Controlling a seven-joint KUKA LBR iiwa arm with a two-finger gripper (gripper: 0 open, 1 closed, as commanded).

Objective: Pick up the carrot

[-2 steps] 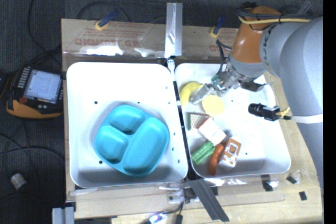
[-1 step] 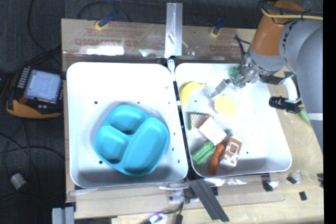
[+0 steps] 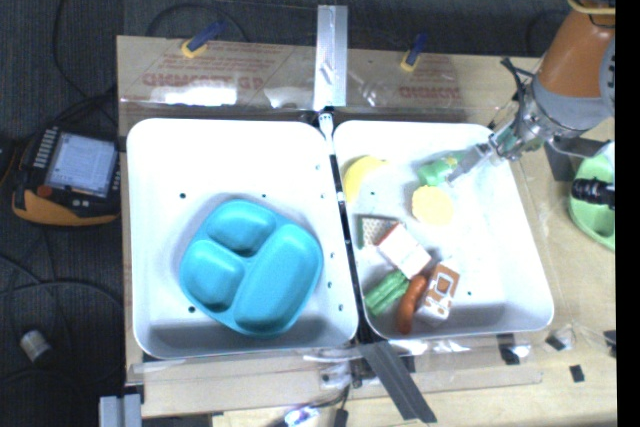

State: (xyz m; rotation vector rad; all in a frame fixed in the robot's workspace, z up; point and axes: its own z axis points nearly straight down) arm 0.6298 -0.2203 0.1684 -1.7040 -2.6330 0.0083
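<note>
The carrot (image 3: 409, 301), a short orange-red piece, lies near the front wall of the right bin (image 3: 520, 245), between a green vegetable (image 3: 384, 291) and an orange-and-white packet (image 3: 441, 290). My gripper (image 3: 488, 151) hangs over the right bin's far right corner, well behind the carrot and apart from it. Its tip is close to a green item (image 3: 437, 171). The grey arm with its orange band (image 3: 575, 55) comes in from the upper right.
The right bin also holds a yellow fruit (image 3: 360, 173), a yellow disc (image 3: 432, 205) and a red-and-white box (image 3: 405, 250), all crowded near the carrot. A blue divided plate (image 3: 252, 261) sits in the left bin (image 3: 160, 165). A green object (image 3: 598, 200) stands outside on the right.
</note>
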